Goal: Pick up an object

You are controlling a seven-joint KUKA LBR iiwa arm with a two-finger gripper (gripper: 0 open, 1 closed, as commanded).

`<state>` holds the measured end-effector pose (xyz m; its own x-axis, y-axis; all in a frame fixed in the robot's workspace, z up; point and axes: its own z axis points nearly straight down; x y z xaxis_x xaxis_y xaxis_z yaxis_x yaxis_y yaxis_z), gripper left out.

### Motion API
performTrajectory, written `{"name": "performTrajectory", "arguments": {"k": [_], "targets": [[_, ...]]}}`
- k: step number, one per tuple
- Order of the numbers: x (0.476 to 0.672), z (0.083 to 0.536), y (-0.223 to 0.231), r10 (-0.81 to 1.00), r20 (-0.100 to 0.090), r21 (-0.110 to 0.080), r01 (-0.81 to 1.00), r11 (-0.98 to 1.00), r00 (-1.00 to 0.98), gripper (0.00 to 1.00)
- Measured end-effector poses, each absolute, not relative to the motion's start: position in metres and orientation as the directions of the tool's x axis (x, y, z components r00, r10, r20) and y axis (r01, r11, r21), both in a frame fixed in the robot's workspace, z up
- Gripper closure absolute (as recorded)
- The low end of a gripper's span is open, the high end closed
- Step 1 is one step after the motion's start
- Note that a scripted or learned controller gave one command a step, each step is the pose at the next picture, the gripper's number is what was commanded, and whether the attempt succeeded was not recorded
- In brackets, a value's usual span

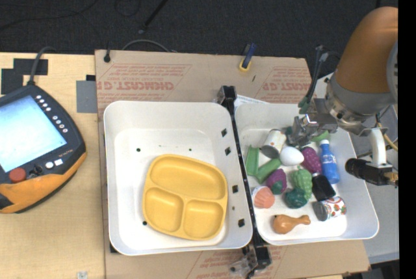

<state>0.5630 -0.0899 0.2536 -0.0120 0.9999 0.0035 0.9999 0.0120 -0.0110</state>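
The right bin (364, 222) holds a heap of small toys. In it are a white egg (291, 155), a purple grape bunch (311, 159), a blue bottle (328, 162), a green piece (260, 164), a black block (322, 186), a pink shell (263, 198) and a brown gourd (289, 224). My gripper (304, 131) hangs low over the back of the heap, just above the egg and beside a white cylinder (274, 139). Nothing shows between its tips.
A yellow compartment tray (185, 196) lies in the left bin (130, 134). A black divider (235, 160) runs between the two bins. A teach pendant (32, 141) rests on the bench at the far left. A red-and-white cup (333, 208) lies near the right bin's front.
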Motion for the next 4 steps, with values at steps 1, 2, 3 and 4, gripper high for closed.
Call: {"name": "performTrajectory", "arguments": {"k": [1,2,3,4], "targets": [[0.563,0.263,-0.091,1.000,0.004,-0.013,1.000,0.017,-0.017,1.00],[0.563,0.272,-0.091,1.000,0.004,-0.014,1.000,0.022,-0.022,1.00],[0.563,0.281,-0.092,1.000,0.004,-0.016,0.999,0.028,-0.028,1.00],[0.562,0.226,0.060,1.000,0.006,-0.009,1.000,0.014,-0.014,1.00]]}}
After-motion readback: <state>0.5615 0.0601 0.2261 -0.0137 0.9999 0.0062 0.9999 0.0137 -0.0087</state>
